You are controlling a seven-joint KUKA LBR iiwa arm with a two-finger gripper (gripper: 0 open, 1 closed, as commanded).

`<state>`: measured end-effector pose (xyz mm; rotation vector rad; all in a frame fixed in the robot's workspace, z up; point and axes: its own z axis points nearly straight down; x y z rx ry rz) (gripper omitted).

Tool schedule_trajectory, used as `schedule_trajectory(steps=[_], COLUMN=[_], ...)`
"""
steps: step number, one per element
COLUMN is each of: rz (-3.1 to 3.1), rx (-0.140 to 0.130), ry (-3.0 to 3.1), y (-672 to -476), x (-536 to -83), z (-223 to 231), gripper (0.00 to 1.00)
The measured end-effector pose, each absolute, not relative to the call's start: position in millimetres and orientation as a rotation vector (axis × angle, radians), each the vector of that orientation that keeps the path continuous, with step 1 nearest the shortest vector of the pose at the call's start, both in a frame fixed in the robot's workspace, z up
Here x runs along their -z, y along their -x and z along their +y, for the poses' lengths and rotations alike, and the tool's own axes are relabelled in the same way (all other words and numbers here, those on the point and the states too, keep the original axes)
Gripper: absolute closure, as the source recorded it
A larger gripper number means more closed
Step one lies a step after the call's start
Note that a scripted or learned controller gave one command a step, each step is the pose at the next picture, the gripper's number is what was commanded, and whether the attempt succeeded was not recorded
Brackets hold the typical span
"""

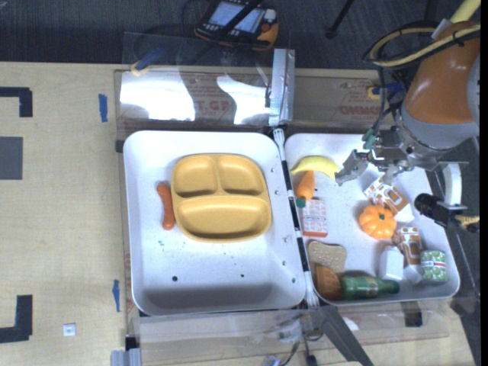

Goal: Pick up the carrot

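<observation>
The gripper (371, 166) is hanging over the right bin (450, 280), near its far edge, and its fingers are standing spread apart with nothing between them. The carrot (305, 185) is lying in that same bin, off to the gripper's left against the wall between the bins, its green top pointing toward the near side. A banana (315, 164) is sitting just beyond the carrot, also left of the gripper. Just right of the gripper on the near side a small packet (386, 196) is lying, and nearer than that a pumpkin (378, 222). Farther toward the near edge a bread slice (329, 255), a green bottle (368, 285) and a green cup (433, 267) are resting. Well to the gripper's left, the other bin (145, 227) is holding a yellow tray (221, 197) with three sections, and a sausage (166, 205) is lying just beside the tray's far-left side.
</observation>
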<state>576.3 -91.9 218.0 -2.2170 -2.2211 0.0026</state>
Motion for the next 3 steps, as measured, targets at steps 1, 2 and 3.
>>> schedule_trajectory(steps=[1, 2, 3], rz=[-2.193, -1.504, -1.309], rx=[0.0, -0.001, -0.003], ry=[2.251, 2.758, 2.856], y=[-517.7, -546.2, -526.9], x=[-111, -123, -162], z=[-144, -90, -150], gripper=[0.0, 0.0, 0.0])
